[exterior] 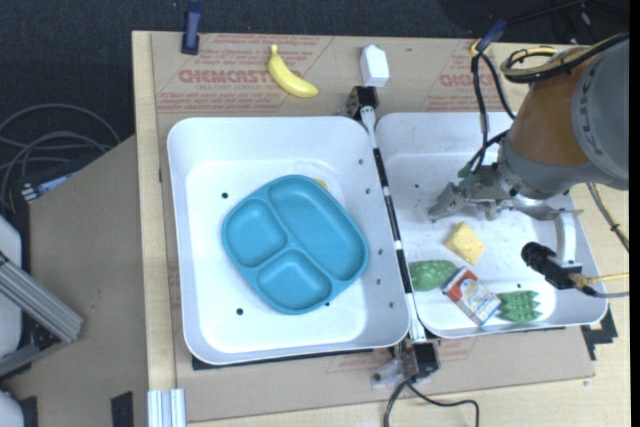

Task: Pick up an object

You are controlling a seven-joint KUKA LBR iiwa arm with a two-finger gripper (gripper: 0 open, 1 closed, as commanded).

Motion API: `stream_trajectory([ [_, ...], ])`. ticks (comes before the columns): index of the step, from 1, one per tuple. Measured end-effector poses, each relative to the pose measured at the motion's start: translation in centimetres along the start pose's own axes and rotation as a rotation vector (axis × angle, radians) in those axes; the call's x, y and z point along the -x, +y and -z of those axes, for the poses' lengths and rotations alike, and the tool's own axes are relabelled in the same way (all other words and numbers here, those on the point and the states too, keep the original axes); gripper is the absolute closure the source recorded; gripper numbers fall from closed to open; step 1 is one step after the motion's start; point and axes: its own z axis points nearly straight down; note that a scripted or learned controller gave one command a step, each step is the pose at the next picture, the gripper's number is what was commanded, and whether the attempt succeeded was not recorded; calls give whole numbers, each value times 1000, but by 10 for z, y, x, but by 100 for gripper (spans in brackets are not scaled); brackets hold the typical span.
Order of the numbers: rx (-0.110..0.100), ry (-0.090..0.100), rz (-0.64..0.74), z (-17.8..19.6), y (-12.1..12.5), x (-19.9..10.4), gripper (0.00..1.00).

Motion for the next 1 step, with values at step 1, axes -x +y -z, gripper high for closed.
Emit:
stream_trajectory([
  [1,2,0,-1,-9,-55,-21,0],
])
